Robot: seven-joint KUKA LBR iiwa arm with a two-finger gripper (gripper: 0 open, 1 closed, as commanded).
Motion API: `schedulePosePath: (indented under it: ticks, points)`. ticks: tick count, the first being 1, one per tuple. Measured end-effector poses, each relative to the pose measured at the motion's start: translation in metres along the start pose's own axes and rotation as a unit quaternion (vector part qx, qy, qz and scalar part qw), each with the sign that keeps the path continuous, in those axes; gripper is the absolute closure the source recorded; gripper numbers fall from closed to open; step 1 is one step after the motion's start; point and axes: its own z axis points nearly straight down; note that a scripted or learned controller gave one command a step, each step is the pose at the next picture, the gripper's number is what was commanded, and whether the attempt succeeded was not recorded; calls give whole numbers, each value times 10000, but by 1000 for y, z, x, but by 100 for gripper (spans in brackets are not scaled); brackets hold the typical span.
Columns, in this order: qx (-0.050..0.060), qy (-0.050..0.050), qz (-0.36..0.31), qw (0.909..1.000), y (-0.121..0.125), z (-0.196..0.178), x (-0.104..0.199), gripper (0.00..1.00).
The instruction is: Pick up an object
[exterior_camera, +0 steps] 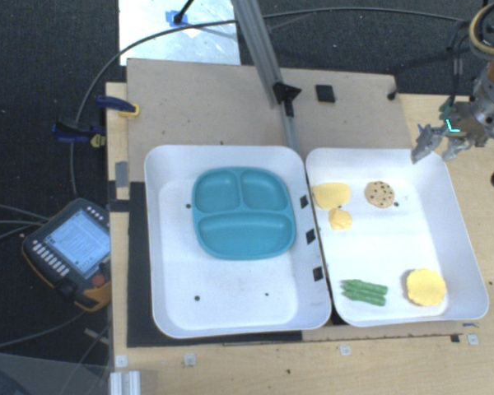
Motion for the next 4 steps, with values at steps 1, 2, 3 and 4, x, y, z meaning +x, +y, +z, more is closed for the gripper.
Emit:
schedulePosePath:
  ticks: [1, 2, 3, 4]
  points:
    - [-17, -4, -3, 10000, 1, -2, 0, 0]
    - [11, 2, 7, 10000, 2, 61, -1, 0]
    - [8, 0, 11, 10000, -8, 110, -2, 0]
    - [2, 1, 3, 10000, -10, 152, 2, 0]
